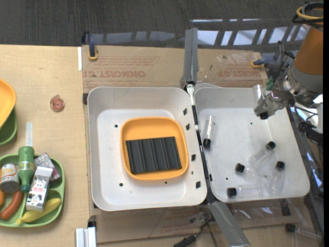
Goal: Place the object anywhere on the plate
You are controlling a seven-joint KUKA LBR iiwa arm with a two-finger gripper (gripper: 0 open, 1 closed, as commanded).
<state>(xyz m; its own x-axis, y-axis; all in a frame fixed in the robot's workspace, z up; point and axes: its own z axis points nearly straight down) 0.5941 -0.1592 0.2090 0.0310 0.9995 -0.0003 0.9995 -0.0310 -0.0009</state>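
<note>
A clear vial with a black cap (pixel 245 191) lies at the near edge of the right bin (pixel 226 107), with several like it just beyond. The orange plate (pixel 154 129), bearing a dark ribbed slab (pixel 154 155), sits in the left bin (pixel 103 138) beside it. The gripper (pixel 263 111) hovers over the right bin's far right corner; whether its fingers are spread or pressed together I cannot tell.
</note>
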